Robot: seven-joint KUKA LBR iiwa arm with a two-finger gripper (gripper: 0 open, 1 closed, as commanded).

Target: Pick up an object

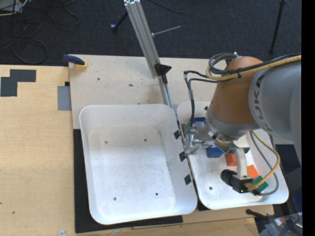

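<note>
Wrist (231, 109) low over right bin (275, 195) — blocks hand; grip state cannot tell. Blue block (214, 152), orange piece (252, 170) within reach.

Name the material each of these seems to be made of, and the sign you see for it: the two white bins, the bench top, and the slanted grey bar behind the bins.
The left bin and right bin look like moulded plastic: rounded corners, smooth, slightly glossy white. The bench top looks like light wood or laminate, matt with faint grain. The bar is probably extruded aluminium: ribbed, dull silver.
</note>
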